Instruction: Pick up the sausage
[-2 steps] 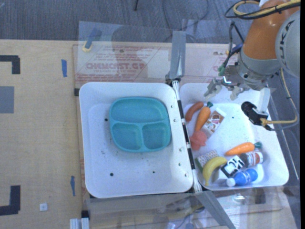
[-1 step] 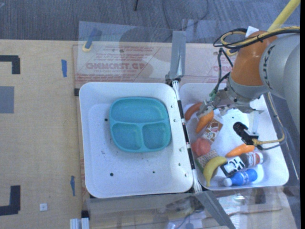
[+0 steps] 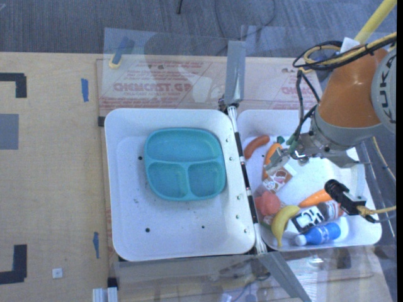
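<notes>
Sausage [image 3: 256, 146] lies in the right bin [image 3: 368, 231], just left of the claw [image 3: 291, 150] and slightly above it in the view. It looks light, smooth and rounded, likely to roll or slip, so a grip across its middle seems safest. Whether the claw is apart or together, I cannot tell. Below the claw, that bin crowds a carrot [image 3: 313, 199], banana [image 3: 283, 221], bottle [image 3: 321, 234] and a small packet [image 3: 277, 180]. Far left, the other bin [image 3: 126, 231] holds a teal divided plate [image 3: 184, 163].

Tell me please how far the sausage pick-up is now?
Done: the gripper is over the right bin, beside the sausage. In hand: nothing visibly; the sausage lies in the bin's upper left corner. Left: grasp and lift it.
</notes>
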